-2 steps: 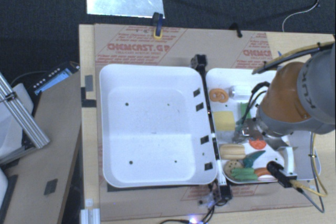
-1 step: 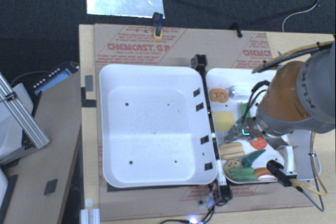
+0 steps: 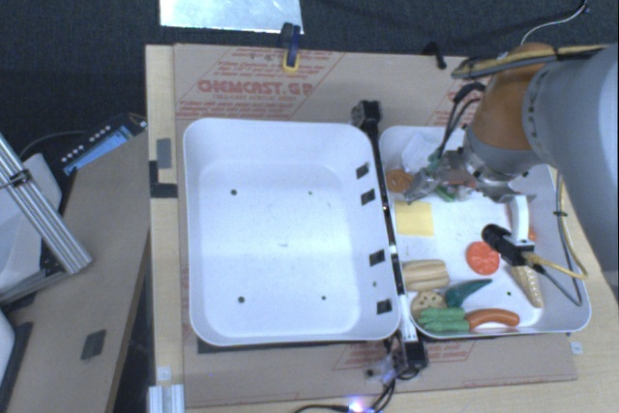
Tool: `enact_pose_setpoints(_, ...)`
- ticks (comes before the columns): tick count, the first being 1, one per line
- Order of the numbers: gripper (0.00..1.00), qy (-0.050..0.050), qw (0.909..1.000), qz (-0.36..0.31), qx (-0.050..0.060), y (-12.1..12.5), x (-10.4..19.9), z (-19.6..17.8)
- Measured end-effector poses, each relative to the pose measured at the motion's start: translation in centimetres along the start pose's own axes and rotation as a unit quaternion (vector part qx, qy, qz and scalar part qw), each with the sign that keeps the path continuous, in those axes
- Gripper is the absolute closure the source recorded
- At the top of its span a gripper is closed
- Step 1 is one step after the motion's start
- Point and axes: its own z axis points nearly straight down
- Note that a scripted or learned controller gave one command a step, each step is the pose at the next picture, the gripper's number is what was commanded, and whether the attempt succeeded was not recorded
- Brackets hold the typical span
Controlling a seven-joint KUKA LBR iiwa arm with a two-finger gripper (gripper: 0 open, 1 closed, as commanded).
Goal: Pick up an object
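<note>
- The brown paper-faced board (image 3: 290,73) under both bins carries red print. The largest line reads "CHEMCAST GP". The smaller lines near it are too faint to read.
- A blue and yellow clamp (image 3: 289,46) sits at the board's far edge, just above that print.
- The large white left bin (image 3: 280,247) lies beside the smaller white right bin (image 3: 450,237). Black clips (image 3: 366,112) run along the seam between them.
- The grey arm (image 3: 571,121) reaches in over the right bin, and its gripper (image 3: 421,187) hangs low over the bin's far left part.
- I cannot tell whether the gripper is wide or narrow, and nothing is seen held in it.
- The round orange toy piece (image 3: 397,179) lies just beside the gripper tip, near the bin's left wall.
- The flat yellow cheese-like square (image 3: 416,220) lies just nearer than the gripper.
- The red tomato-like disc (image 3: 482,257) sits mid-bin, right of the square.
- A pale cone-shaped corn-like toy (image 3: 528,285) lies to its right.
- The tan bread-roll toy (image 3: 426,273) lies along the left wall.
- The round speckled biscuit (image 3: 426,302) and the bright green toy vegetable (image 3: 443,319) lie nearer than the roll.
- The dark teal pepper-like toy (image 3: 467,290) and the red-orange toy sausage (image 3: 491,317) lie by the near wall.
- None of the toys shows readable writing.
</note>
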Motion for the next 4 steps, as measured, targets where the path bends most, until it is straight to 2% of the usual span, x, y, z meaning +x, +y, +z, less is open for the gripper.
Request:
enact_pose_setpoints(1,0.0,0.001,0.9996,0.007,0.028,4.5,1.0,0.4)
enact_pose_setpoints(2,0.0,0.002,1.0,0.004,0.009,-3.1,1.5,0.2)
enact_pose_setpoints(3,1.0,0.001,1.0,0.002,0.004,-2.6,1.5,-1.0)
enact_pose_setpoints(4,0.0,0.001,1.0,0.002,0.004,-2.6,1.5,-1.0)
